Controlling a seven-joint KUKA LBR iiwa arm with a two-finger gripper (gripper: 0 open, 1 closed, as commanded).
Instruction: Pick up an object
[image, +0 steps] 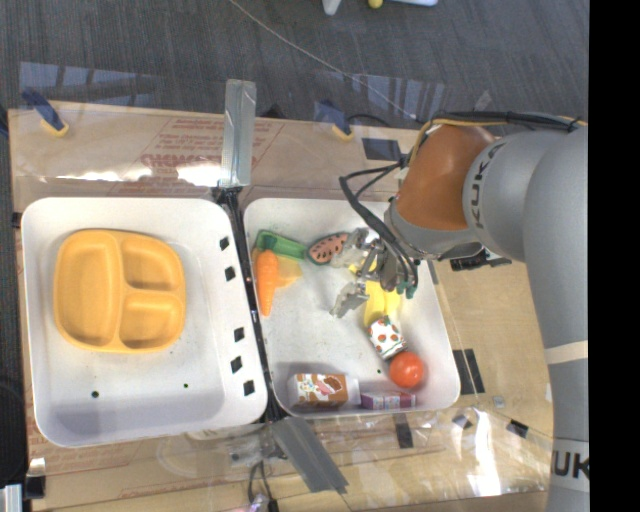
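Gripper (368, 283) hangs low over the middle of the right bin (300, 345), above a yellow object (381, 300); its finger spread cannot be told. Carrot (267, 279) lies by the left wall, tomato (406, 370) lower right, bare floor between them.

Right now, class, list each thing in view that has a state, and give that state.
Gripper: low in the right bin, beside the yellow item.
Carrot: lying flat by the left wall.
Tomato: resting near the front corner.
Yellow tray: flat in the left bin.
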